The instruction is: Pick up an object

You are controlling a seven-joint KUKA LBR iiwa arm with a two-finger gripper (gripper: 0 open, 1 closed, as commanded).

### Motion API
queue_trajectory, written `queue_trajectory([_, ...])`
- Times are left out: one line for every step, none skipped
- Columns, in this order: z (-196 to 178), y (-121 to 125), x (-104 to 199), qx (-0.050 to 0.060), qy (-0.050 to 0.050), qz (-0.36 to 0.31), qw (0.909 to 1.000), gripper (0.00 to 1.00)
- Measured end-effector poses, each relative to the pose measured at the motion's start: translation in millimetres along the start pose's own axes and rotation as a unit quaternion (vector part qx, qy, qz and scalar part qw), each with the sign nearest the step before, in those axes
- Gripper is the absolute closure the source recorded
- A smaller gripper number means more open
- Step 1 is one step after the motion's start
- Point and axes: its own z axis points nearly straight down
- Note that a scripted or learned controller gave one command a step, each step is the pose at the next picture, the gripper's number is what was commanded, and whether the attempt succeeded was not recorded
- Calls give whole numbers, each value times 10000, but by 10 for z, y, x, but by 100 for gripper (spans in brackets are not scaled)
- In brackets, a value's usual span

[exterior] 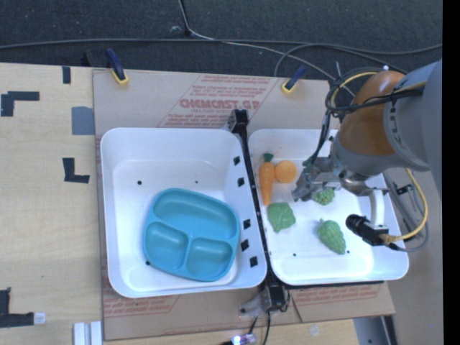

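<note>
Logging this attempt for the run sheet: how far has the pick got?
Done: the arm has reached into the right bin, with the tool low beside a green piece.
In hand: nothing visibly lifted; the carrot, orange ball and other greens lie in the bin.
Left: grasp and lift.

The tabletop [43,214] is pale wood with dark tape marks at its left. A cardboard sheet [208,103] with red print lies on it, held at its far edge by two clamps [115,69] with yellow tips. Two white bins rest side by side on the cardboard, touching along a black seam: the left bin [122,149] and the right bin [359,272].
</note>
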Motion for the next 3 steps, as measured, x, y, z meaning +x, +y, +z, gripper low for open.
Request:
queue_trajectory([-615, 8, 58, -6, -1, -4, 10000, 100])
queue_trajectory([-1125, 17, 63, -1, -2, -3, 10000, 100])
queue_trajectory([-1111, 126, 662, 15, 6, -29, 10000, 100])
